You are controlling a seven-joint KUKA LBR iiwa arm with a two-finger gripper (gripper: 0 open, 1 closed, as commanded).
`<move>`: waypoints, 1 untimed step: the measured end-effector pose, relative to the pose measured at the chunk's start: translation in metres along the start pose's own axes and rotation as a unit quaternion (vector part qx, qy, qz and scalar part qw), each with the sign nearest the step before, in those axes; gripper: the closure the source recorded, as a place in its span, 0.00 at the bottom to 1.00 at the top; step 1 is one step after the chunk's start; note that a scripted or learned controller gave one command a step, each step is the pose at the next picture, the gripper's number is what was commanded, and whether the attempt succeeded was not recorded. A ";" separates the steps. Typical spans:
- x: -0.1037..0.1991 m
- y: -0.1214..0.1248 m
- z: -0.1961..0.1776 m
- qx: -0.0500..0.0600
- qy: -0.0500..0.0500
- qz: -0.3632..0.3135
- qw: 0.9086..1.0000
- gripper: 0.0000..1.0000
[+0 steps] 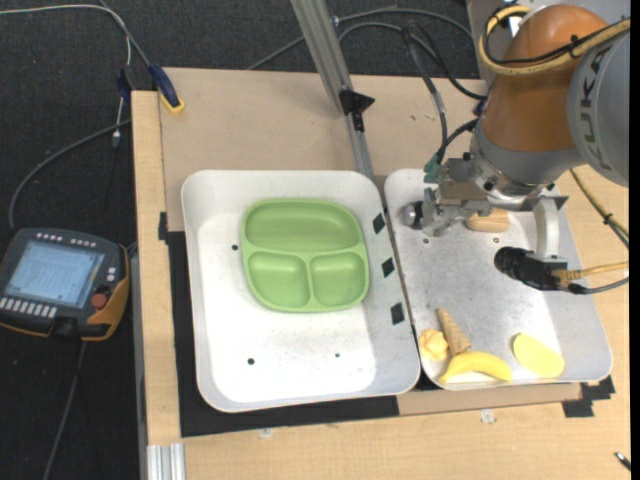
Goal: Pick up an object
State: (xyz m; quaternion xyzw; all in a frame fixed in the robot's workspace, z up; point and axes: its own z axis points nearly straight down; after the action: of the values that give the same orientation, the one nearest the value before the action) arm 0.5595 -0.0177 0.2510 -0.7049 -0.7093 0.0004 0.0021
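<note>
**Arm over the upper end of the right bin; grip unreadable**

Bench (250,118): tan board, filled most of the frame, dark floor around it.

Arm (540,78): entered from the upper right, orange band showing, wrist hung over the upper part of the right bin.

Left bin (290,363): white, centre-left of the frame. Right bin (470,288): touching it along one side, grey speckled floor.

Plate (303,253): green, three compartments, lay flat in the upper half of the left bin.

Pendant (60,283): on the floor at the left edge, screen lit.

Gripper (425,213): low at the upper left corner of the right bin, near the wall shared with the left bin. Clenched or released could not be told. Nothing seen held.

Banana (475,368): yellow, at the lower edge of the right bin, well apart from the gripper.

Disc (538,356): yellow, just right of the banana.

Tan piece (488,223): just right of the gripper, partly under the wrist; kind unclear.

Cone (452,330): tan, lay tilted just above the banana, point toward the upper left.

Pale lump (432,346): left of the cone, touching it.
</note>
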 end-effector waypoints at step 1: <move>0.039 -0.030 0.008 0.001 0.000 0.001 1.000 1.00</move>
State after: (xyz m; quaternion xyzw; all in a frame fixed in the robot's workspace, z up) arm 0.5290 0.0208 0.2432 -0.7055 -0.7087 0.0006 0.0026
